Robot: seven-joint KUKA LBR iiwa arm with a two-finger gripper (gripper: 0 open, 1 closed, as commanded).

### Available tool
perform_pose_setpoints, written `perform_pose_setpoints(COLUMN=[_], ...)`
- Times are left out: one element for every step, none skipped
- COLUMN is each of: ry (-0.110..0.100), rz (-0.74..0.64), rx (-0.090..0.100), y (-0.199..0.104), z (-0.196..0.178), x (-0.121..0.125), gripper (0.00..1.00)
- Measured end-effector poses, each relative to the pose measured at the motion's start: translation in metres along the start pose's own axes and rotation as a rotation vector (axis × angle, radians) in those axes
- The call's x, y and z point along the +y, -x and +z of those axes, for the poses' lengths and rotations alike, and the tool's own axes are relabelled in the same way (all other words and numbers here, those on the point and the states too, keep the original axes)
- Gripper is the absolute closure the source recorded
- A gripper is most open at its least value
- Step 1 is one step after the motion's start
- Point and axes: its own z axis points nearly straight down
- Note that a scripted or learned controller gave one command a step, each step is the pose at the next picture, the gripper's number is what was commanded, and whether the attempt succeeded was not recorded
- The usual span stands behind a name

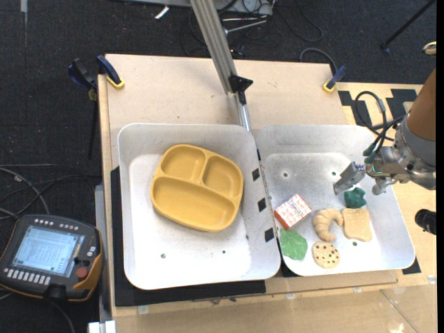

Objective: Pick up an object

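Observation:
My gripper (363,183) hovers over the right bin (305,165) near its right side, fingers spread apart. A small dark green piece (355,199) lies just below and between the fingertips; whether they touch it I cannot tell. Near it lie a tan toast slice (357,225), a croissant (327,223), a round cookie (325,254), a light green leaf (293,244) and a small red and white box (292,210).
A yellow divided plate (198,186) sits in the left bin (139,255). A slanted metal pole (216,40) comes down to the bins' shared far edge. A teach pendant (48,255) lies off the bench at lower left.

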Motion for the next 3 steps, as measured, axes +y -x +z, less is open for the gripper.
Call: perform_pose_setpoints(ry=[0.001, -0.005, -0.006], rz=[0.001, 0.002, 0.003], rx=[0.000, 0.001, 0.001], y=[0.000, -0.004, -0.004], z=[0.000, 0.050, 0.114], x=[0.000, -0.009, -0.007], gripper=[0.00, 0.00, 0.00])
